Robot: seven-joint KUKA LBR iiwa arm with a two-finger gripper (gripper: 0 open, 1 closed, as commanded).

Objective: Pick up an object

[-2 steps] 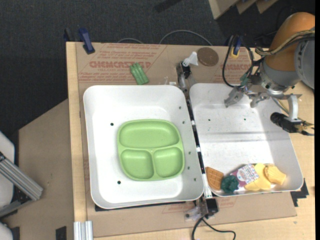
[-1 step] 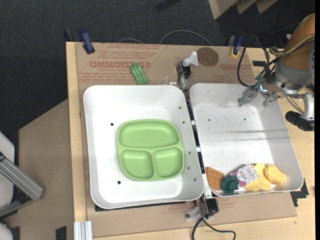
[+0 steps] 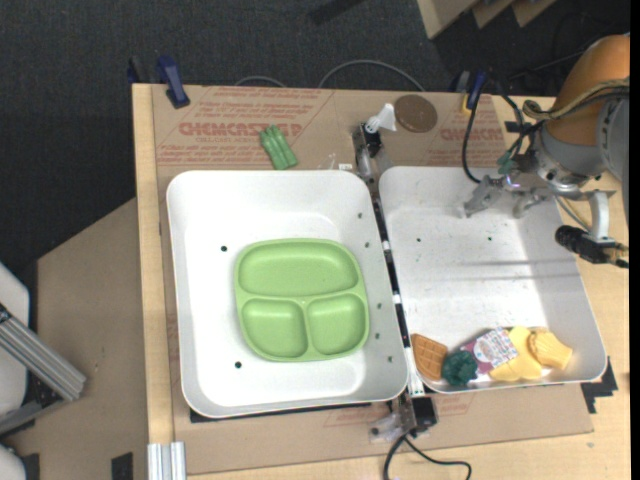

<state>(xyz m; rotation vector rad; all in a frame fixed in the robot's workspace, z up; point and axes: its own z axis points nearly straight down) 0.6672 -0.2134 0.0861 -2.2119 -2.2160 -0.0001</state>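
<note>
Over the far end of the right bin, the gripper is seen with fingers spread apart, nothing held between them.

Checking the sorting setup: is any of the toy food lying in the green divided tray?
No: the green divided tray in the left bin has nothing in its compartments, while the toy food is piled in the right bin's near corner.

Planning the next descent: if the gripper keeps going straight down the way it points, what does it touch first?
Probably the bare floor of the right bin near its far edge. The gripper hangs there, well away from the toy pile at the near edge; height is unclear.
</note>
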